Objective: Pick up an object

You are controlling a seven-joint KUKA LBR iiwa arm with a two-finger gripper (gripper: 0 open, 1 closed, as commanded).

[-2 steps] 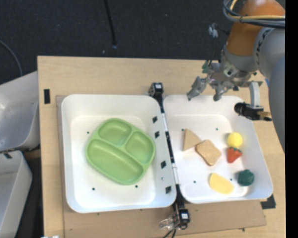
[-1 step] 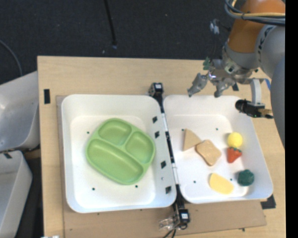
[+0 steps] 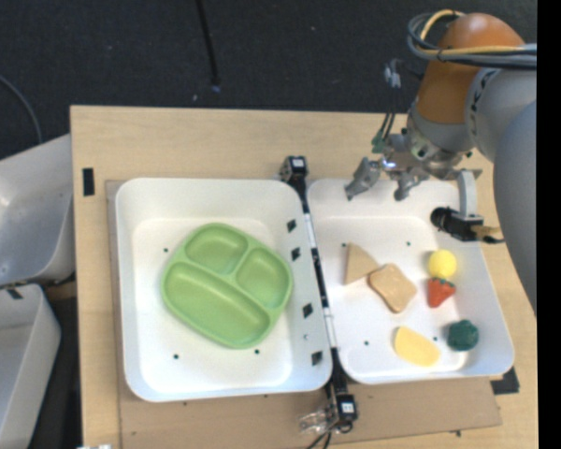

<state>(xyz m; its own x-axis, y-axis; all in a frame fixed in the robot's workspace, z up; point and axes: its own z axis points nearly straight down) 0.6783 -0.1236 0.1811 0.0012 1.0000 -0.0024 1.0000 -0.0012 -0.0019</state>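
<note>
My gripper [image 3: 381,185] hangs over the far edge of the right bin [image 3: 355,340], open, with nothing between its fingers. Nearer to me in that bin lie a tan wedge [image 3: 358,262] and a slice of bread [image 3: 394,287], touching each other. To their right are a yellow ball [image 3: 441,265], a red piece [image 3: 438,293] just below it, and a dark green lump [image 3: 463,335]. A yellow slice [image 3: 416,346] lies near the bin's front wall. All of them sit apart from the gripper.
A green divided plate [image 3: 226,284] lies in the middle of the left bin [image 3: 136,344]. A ridge with black clips [image 3: 310,269] separates the two bins. The grey arm with its orange band [image 3: 467,64] reaches in at the upper right.
</note>
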